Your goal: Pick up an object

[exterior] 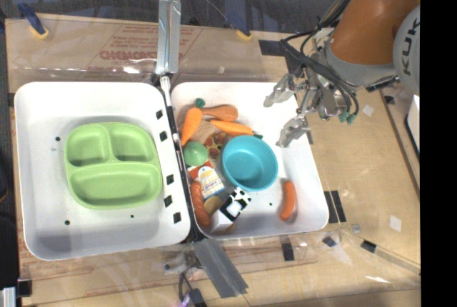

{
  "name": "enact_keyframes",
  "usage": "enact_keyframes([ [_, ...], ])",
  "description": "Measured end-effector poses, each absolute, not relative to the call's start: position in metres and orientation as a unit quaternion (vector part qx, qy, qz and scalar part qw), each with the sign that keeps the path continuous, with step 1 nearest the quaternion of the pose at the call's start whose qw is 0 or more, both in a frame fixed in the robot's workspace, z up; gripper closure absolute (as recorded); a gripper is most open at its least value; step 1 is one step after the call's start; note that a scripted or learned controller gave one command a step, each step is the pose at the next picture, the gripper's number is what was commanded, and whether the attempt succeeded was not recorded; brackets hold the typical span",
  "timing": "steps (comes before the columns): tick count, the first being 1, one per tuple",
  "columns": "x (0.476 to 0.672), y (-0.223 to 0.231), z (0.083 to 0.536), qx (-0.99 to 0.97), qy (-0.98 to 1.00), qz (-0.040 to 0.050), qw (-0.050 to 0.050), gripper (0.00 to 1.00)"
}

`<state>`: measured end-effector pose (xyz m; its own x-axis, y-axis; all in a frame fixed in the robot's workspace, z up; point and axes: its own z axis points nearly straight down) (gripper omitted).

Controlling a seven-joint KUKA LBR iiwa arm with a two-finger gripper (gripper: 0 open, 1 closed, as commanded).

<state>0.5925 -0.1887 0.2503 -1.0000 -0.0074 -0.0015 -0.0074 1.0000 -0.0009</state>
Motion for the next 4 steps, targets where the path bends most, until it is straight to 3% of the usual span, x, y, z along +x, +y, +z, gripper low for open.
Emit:
enact_keyframes([
  [1,0.637,-0.131,0.092,0.041,0.999,0.0005,0.001,0.00],
  [2,0.640,-0.133,0.108,0.038,0.999,-0.0034,0.006,1.00],
  [3,0.583,-0.085,0.197,0.085,0.996,0.0000,0.004,1.00],
  [4,0.544,-0.120,0.167,0.035,0.999,-0.0003,0.001,1.00],
])
